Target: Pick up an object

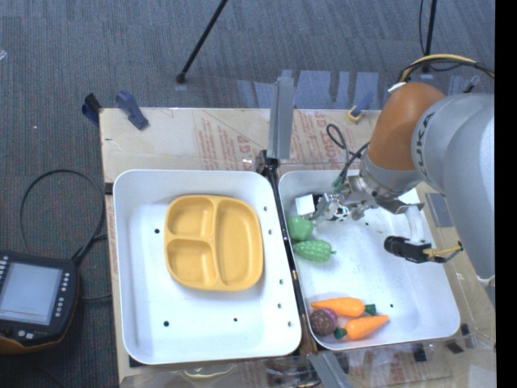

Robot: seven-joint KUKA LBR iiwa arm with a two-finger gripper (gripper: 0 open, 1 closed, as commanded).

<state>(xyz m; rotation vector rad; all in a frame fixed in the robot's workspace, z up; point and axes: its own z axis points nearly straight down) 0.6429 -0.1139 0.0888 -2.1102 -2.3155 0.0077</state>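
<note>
Yellow plastic makes up the tray (214, 242) with three parts, and it lies in the left bin (137, 297). Over the back of the right bin (420, 297), the gripper (335, 208) hangs low just beside a green toy (300, 228) and a bumpy green pickle (314, 250), but I cannot tell if it grips anything. Two orange carrots (354, 315) and a dark round toy (323, 322) lie together near the front.

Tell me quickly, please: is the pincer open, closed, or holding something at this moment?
Pincer: cannot be told; it sits low in the right bin, close above the green toy vegetables.
</note>
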